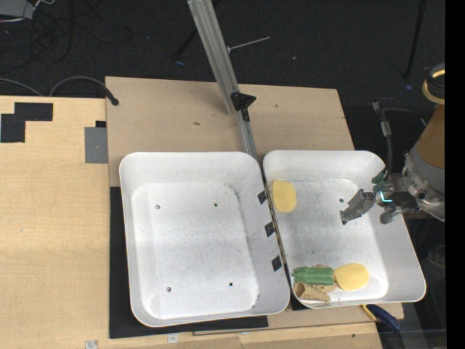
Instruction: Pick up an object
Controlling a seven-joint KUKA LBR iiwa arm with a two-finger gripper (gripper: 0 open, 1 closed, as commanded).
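Seen from the fixed overhead camera, the grey arm (429, 173) reaches in from the right edge, its gripper (370, 208) hanging over the right-hand part of the right bin (327, 164). One dark finger (354, 208) juts left over the white floor, while a second dark piece sits by the bin's right rim near a green-lit spot on the wrist; the fingers appear spread, with nothing between them.

Candidates for picking lie well apart from the pincer. A yellow oval object (284, 196) rests against the bin's left wall, left of the gripper across bare floor. Along the near edge sits a cluster: a green object (314, 275), a tan crumpled piece (314, 291) just below it and touching, and a second yellow object (352, 276) right beside the green one. That cluster lies below and slightly left of the gripper.

The left bin (192, 235) adjoins the right one, joined by small black clips. A slanted metal rail (218, 57) rises from behind the bins over the wooden bench (51, 209).
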